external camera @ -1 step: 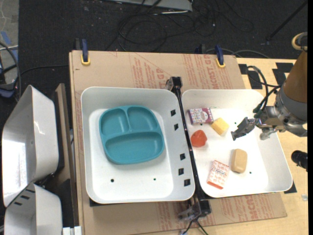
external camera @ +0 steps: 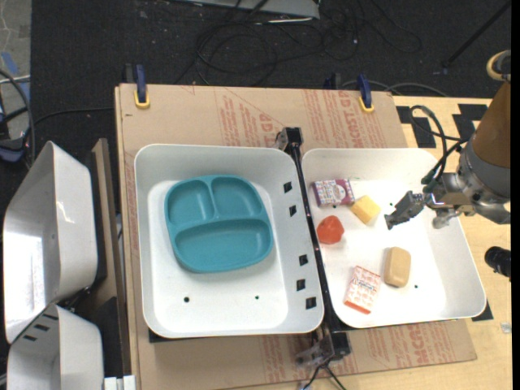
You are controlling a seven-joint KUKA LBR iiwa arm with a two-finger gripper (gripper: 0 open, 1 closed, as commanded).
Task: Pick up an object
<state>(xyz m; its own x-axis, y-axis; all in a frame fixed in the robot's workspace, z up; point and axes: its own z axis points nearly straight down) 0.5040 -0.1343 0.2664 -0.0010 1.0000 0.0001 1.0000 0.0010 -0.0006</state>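
Observation:
The right bin (external camera: 455, 291) holds several small objects: a purple-and-white packet (external camera: 333, 192), a yellow block (external camera: 366, 210), a red round object (external camera: 330, 230), a tan oval piece (external camera: 397, 266) and a red-and-white packet (external camera: 362, 288). My gripper (external camera: 404, 210) hangs over the right bin, just right of the yellow block and above the tan piece. Nothing shows between its dark fingers. The left bin (external camera: 154, 283) holds a teal divided plate (external camera: 218, 222).
The two bins sit side by side on a cardboard-covered bench (external camera: 244, 112), with a black divider (external camera: 307, 234) between them. White tubs (external camera: 45, 234) stand off the bench at the left. Cables lie on the dark floor behind.

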